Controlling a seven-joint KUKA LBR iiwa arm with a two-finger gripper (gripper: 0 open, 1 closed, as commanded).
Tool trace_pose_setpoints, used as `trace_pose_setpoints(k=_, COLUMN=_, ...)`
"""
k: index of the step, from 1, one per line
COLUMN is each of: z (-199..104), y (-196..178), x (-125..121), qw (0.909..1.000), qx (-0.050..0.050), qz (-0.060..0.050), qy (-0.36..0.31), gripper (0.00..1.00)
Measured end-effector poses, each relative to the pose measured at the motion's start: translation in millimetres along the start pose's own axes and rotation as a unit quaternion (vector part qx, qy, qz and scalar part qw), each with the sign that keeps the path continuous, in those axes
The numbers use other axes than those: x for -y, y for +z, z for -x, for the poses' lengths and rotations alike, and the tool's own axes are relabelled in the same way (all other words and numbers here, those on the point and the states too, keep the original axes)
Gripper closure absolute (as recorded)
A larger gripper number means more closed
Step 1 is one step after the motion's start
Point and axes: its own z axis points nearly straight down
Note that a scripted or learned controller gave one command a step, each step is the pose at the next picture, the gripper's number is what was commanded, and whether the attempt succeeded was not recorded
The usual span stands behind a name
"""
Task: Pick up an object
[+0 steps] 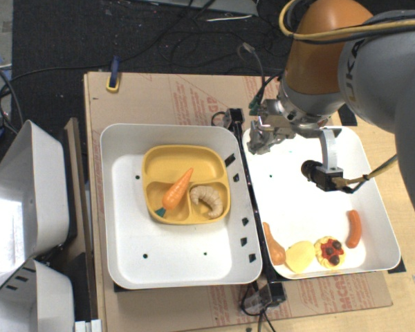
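Towering over the right bin (pixel 373 206), the arm's orange band is seen above the gripper (pixel 264 138), whose state cannot be told. Toy food (pixel 330 251) is found well below it, the sausage (pixel 353 228) lying lengthwise away from it.

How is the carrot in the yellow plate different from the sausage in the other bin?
The carrot is orange, tapered and lies slanted on the yellow plate. The sausage is redder, round-ended and lies nearly upright on the right bin floor. Both are small toy foods lying apart from the robot's hand.
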Motion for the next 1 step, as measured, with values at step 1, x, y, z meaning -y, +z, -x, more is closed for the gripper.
trace_pose_setpoints(k=1, z=-48.8, y=-1.1, x=-3.1, qw=1.0000, qx=0.000, qz=0.001, qy=0.000, gripper=1.00)
